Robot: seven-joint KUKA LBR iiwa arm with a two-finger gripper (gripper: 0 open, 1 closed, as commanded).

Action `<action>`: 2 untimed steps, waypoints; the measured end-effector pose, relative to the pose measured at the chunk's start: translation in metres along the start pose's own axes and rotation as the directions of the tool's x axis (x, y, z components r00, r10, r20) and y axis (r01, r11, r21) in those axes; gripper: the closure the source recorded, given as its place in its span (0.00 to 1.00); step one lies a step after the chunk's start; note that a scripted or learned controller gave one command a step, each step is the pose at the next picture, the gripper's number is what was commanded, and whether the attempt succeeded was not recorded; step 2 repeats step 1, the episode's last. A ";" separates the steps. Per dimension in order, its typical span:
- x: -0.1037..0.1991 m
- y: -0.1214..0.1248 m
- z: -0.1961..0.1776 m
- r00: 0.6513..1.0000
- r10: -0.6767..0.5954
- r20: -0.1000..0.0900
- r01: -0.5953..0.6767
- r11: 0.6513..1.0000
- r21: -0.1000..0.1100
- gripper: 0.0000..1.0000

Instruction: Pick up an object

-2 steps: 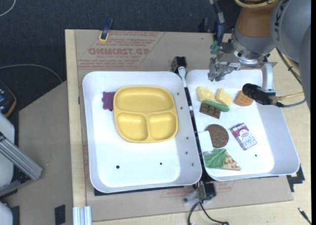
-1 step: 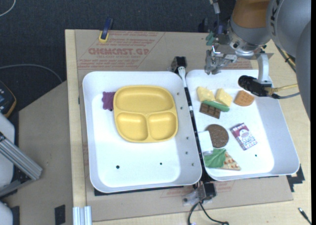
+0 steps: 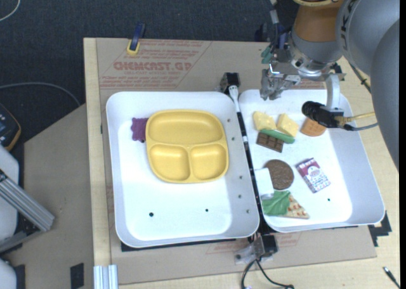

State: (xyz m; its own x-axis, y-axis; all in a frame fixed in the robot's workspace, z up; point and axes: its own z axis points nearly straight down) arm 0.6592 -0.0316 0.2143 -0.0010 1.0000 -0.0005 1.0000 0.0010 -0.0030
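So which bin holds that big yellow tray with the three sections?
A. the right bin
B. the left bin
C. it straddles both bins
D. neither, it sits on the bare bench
B: the yellow tray lies wholly inside the left bin, beside a purple thing, while the small food items sit in the right bin.

Two white bins (image 3: 127,173); yellow divided tray (image 3: 188,145) over a purple scrap (image 3: 137,128); pale yellow wedges (image 3: 276,122), brown round cookie (image 3: 279,173), maroon-and-white packet (image 3: 313,175), green-edged pizza slice (image 3: 285,205).
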 end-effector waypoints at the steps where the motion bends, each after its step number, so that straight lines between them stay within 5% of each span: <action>1: -0.001 0.005 -0.019 1.000 -0.001 0.000 0.001 1.000 -0.008 1.00; 2: -0.001 0.005 -0.019 1.000 -0.001 0.000 0.001 1.000 -0.008 1.00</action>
